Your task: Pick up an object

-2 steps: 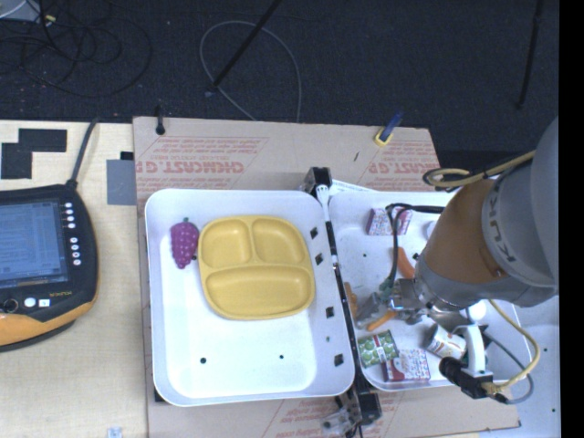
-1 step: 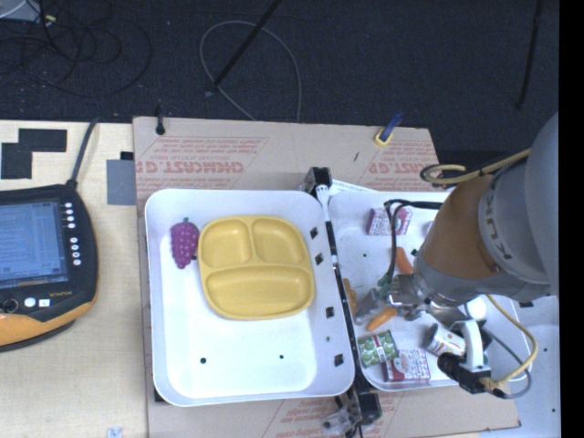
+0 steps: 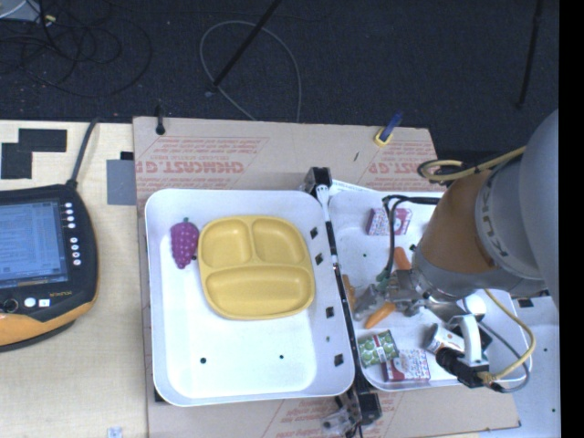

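The grey arm [image 3: 511, 217] with its orange band comes in from the right and hangs over the right bin [image 3: 351, 210], covering most of it. The left bin [image 3: 237, 372] lies just beside it, the two walls meeting along the middle. In the left bin a yellow divided plate [image 3: 255, 267] sits toward the upper half, and a purple bunch of grapes [image 3: 184, 242] lies touching the plate's left edge. The gripper [image 3: 394, 292] is low in the right bin, among the small things there; whether its claw is wide, narrow or closed on anything cannot be told, since the wrist hides it. Just below and left of it lies an orange carrot [image 3: 380, 315]. Near the bin's front edge rest a green packet [image 3: 377, 346] and, beside it, a red and white packet [image 3: 411, 365]. Another small red and white box [image 3: 380, 221] lies near the bin's far side
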`<state>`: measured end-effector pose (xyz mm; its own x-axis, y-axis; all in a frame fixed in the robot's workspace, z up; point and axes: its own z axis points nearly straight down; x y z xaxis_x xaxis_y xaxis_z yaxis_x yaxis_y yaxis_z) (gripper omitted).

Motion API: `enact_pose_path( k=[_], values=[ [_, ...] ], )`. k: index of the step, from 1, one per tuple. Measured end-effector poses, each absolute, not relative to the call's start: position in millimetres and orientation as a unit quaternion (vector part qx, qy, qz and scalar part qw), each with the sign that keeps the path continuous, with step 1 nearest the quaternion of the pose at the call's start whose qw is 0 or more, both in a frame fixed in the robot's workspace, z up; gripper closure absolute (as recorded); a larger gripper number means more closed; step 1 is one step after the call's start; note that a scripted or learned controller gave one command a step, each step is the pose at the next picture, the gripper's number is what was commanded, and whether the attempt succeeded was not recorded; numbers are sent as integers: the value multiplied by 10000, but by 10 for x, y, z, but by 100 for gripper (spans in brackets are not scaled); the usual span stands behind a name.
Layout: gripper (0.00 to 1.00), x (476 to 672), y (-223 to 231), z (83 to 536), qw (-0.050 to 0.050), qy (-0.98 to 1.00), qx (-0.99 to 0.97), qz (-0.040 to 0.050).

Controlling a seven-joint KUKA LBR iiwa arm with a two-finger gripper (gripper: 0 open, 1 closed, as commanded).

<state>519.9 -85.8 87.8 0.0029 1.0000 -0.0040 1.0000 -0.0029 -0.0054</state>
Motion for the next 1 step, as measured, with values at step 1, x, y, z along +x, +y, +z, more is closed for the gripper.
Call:
enact_pose_path(
  k=[1],
  values=[
    [0, 5239, -881, 873, 27, -7068, -7074, 21]
  ],
)
